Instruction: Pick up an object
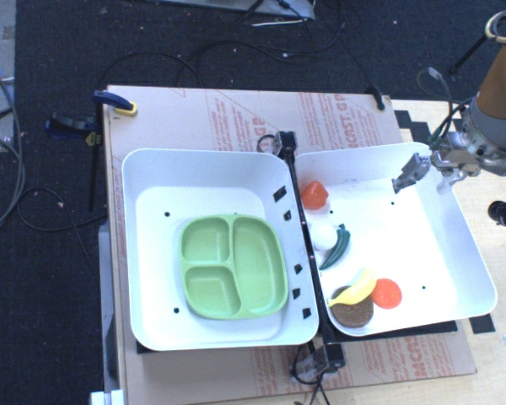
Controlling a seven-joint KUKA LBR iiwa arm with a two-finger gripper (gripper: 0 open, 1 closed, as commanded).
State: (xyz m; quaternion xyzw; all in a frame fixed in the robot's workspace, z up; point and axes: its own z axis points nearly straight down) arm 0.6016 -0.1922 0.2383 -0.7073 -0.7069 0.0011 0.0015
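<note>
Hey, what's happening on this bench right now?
A robot arm reaches in from the right, its gripper over the far edge of the right bin with nothing between its fingers. The small items, an orange piece, a yellow piece and a brown disc among them, lie along that bin's left side. The left bin holds a green divided tray.

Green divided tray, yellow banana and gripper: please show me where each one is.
green divided tray (234, 267), camera view, central ridge.
yellow banana (357, 288), camera view, middle of its curve.
gripper (411, 172), camera view, between the fingertips.
</note>
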